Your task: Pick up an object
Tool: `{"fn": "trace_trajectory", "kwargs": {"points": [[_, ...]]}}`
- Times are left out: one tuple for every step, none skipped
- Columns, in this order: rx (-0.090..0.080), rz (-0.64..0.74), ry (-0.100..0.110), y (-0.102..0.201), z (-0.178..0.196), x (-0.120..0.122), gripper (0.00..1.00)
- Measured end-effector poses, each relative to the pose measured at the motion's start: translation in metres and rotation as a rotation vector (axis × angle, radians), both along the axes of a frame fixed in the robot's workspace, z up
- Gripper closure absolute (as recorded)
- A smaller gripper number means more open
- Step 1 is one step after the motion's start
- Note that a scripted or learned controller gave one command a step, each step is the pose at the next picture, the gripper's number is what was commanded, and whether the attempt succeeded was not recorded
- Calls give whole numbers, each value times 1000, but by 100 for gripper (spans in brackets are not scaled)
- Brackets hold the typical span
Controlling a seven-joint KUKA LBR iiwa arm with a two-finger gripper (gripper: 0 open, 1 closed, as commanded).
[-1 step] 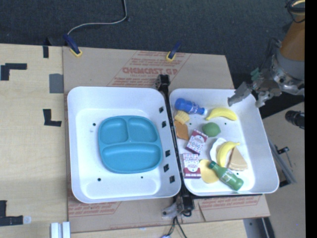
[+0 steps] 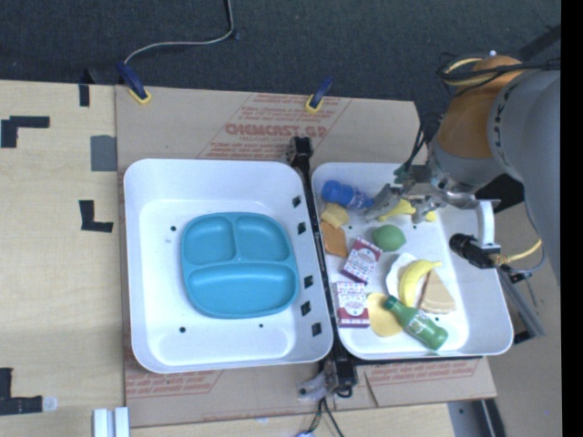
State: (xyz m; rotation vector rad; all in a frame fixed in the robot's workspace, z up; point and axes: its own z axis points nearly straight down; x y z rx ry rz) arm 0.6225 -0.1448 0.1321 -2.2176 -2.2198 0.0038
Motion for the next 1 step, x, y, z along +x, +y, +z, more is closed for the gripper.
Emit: {"fn": "trace_trajectory", "kwargs": {"points": [[3, 7, 36, -5, -50, 39, 0]]}}
